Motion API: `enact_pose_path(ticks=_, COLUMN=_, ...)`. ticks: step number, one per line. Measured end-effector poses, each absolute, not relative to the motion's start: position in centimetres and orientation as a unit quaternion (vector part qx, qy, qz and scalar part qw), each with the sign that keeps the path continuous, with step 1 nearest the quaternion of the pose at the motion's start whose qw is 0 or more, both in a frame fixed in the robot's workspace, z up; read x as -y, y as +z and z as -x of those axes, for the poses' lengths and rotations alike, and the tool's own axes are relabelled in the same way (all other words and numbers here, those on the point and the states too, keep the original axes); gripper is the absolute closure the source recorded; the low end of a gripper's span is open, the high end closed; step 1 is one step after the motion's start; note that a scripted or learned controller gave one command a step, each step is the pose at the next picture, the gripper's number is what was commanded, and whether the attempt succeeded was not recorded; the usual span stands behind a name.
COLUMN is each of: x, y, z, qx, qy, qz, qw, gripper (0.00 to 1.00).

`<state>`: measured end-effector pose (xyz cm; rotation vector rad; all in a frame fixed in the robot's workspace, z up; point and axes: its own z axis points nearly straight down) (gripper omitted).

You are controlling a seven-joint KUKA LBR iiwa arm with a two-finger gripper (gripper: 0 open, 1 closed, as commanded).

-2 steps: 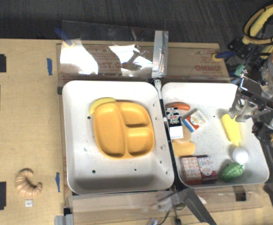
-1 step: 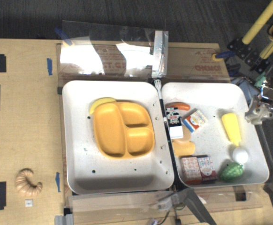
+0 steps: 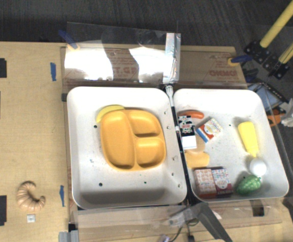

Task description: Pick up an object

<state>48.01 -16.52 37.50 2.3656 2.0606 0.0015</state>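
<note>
On the desk (image 3: 25,110), far left, a tan croissant-shaped toy (image 3: 29,195) is lying outside the bins. Left bin (image 3: 81,185): an orange divided plate (image 3: 133,137) is sitting in the middle, a yellow piece (image 3: 108,111) peeking out at its upper-left edge. Right bin (image 3: 275,180): a small black-and-white carton (image 3: 187,131) is lying along the left wall, long axis running top to bottom; a small box (image 3: 208,129), a patterned pack (image 3: 213,180), a yellow cylinder (image 3: 248,137) lying near-vertical, a white ball (image 3: 258,166) and a green lump (image 3: 249,184) follow rightward. My fingers: I cannot tell their state.
</note>
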Motion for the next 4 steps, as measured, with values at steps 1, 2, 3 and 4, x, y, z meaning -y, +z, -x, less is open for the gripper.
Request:
enact_pose_path(ticks=1, x=19.3, y=38.3, z=-49.9, qx=-0.671, qy=0.0002, qz=-0.742, qw=0.002, gripper=1.00)
enact_pose_path(ticks=2, x=15.0, y=27.5, z=-47.9, qx=-0.688, qy=-0.0021, qz=-0.726, qw=-0.003, gripper=1.00)
enact_pose_path(ticks=3, x=6.2, y=27.5, z=-51.6, qx=-0.565, qy=-0.0002, qz=-0.825, qw=0.000, gripper=1.00)
enact_pose_path(ticks=4, x=11.3, y=31.9, z=-56.7, qx=-0.581, qy=0.0006, qz=-0.814, qw=0.001, gripper=1.00)
